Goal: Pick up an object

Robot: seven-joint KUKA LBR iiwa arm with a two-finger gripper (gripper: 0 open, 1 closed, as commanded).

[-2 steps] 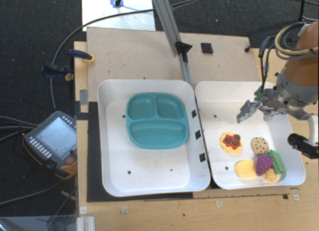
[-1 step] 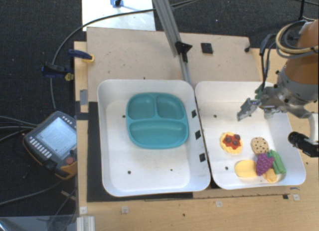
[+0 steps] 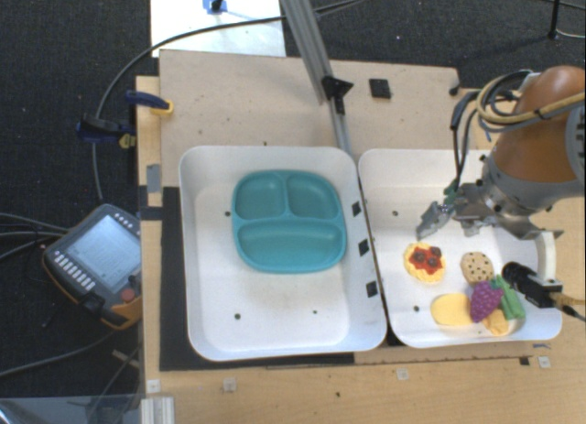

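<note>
In the right bin [image 3: 394, 184] lie several toy foods: a small yellow pizza with red topping [image 3: 425, 262], a speckled cookie [image 3: 476, 267], a purple grape bunch [image 3: 485, 300] with a green piece beside it, and a flat yellow piece [image 3: 450, 309]. My gripper [image 3: 433, 221] hangs over the middle of this bin, just above and to the left of the pizza, fingers pointing down-left. I see nothing between the fingers. The arm comes in from the right.
The left bin [image 3: 206, 303] holds a teal divided plate [image 3: 288, 221] in its upper half. A metal pole [image 3: 311, 42] slants over the bench at the back. A teach pendant [image 3: 96, 262] lies off the bench at left.
</note>
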